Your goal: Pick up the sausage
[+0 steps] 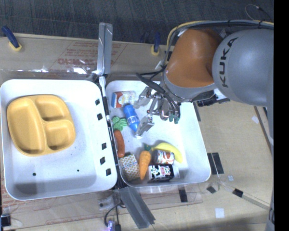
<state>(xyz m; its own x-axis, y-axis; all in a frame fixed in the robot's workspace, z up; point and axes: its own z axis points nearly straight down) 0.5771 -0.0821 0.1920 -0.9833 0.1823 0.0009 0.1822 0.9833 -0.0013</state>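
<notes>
The milk carton (161, 173) and the dark can (163, 157) are lying nearest the camera, along the near wall of the right bin (196, 143), with the carrot (144, 163) and a checkered pouch (129, 165) beside them and the banana (169, 150) just behind. I am judging that I am in the approach step: my gripper (147, 124) is hanging over the middle of this bin with its fingers apart and nothing between them. The sausage (119, 143) is lying along the bin's left wall, just left of the carrot and below a green toy (118, 123), apart from my gripper. Next I am needing to shift left, turn in line with it and descend; the wall is leaving little room. A blue bottle (130, 117) is lying farther back. In the left bin (62, 172) a yellow tray (40, 124) is resting. The counter (231, 129) is carrying both bins, with dark floor (62, 4) beyond.
</notes>
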